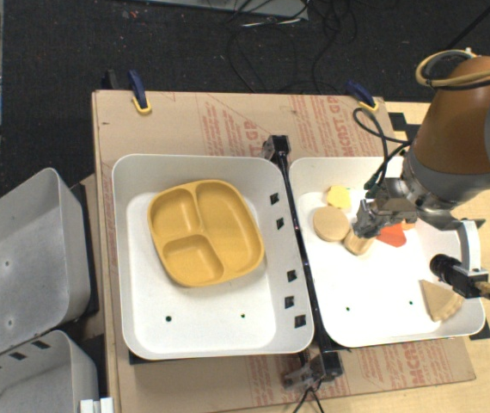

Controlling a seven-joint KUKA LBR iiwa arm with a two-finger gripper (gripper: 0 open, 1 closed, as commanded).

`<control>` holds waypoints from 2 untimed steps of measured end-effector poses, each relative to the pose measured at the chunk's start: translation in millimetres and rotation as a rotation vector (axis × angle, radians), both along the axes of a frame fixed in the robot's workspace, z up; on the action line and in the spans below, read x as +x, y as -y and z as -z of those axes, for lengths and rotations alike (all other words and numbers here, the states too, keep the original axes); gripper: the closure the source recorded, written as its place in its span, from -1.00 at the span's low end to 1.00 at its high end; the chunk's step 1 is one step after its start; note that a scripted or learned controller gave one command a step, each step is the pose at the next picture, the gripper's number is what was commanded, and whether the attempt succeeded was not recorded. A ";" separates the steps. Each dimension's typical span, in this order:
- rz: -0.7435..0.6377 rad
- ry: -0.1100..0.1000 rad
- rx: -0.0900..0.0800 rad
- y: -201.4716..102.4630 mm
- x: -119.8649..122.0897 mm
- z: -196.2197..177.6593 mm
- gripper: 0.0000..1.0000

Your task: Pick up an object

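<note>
Tan piece (357, 244) under tool (367, 224), grip unclear; round biscuit (331, 224), orange piece (393, 235) crowd beside.

cardboard sheet (228, 123) under bins: red printed lettering, reversed and partly hidden, not legible.

I see two white bins, the left bin (133, 256) marked with small dark dots and black square tabs along its inner edge. It carries a mustard-yellow divided tray (204, 231). In the right bin (382, 304) I read a pale yellow block (338, 197), a tan round piece (331, 224), a light brown piece (357, 244), an orange-red piece (393, 235), and a tan wedge (440, 299). The arm (460, 136) is grey with an orange band; its gripper (372, 218) is dark grey. The bench board (193, 119) is beige with faded red lettering, clipped by two blue-and-yellow clamps (139, 93). The floor is black.
</note>
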State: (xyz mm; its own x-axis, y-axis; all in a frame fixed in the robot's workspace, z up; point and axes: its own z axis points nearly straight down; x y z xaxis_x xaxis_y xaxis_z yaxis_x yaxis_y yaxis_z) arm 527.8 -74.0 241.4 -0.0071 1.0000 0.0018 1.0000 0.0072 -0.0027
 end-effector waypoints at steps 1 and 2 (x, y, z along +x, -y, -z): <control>-0.001 0.000 0.001 -52.4 -8.3 12.6 1.00; -0.001 0.001 0.001 -109.7 -21.2 4.6 1.00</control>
